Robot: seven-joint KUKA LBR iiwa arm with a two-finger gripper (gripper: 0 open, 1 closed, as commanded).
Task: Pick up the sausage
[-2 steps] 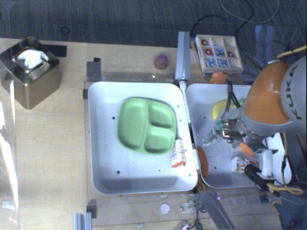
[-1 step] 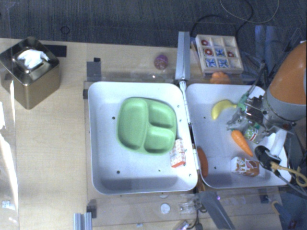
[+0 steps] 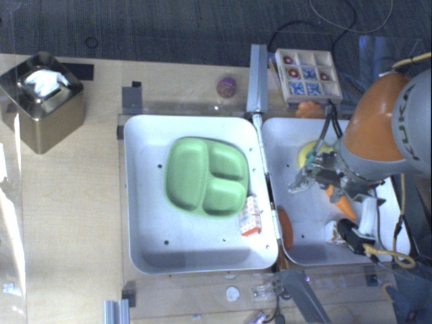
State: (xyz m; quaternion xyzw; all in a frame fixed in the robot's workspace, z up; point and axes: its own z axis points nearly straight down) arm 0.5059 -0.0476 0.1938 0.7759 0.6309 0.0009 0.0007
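The sausage [image 3: 285, 227] is a reddish-brown oblong lying against the left wall of the right bin [image 3: 307, 248], near its front corner. My gripper [image 3: 301, 181] hangs over the middle of the right bin, above and a little right of the sausage, apart from it. The grey arm with its orange band [image 3: 378, 123] covers the right half of that bin. Nothing shows between the gripper and the sausage.
A green divided plate [image 3: 206, 174] sits in the left bin [image 3: 145, 248], with a small red and white carton [image 3: 251, 217] beside it. A yellow item [image 3: 308, 155] and an orange item [image 3: 342, 206] lie near the gripper. A tic-tac-toe board [image 3: 307, 75] is behind the right bin.
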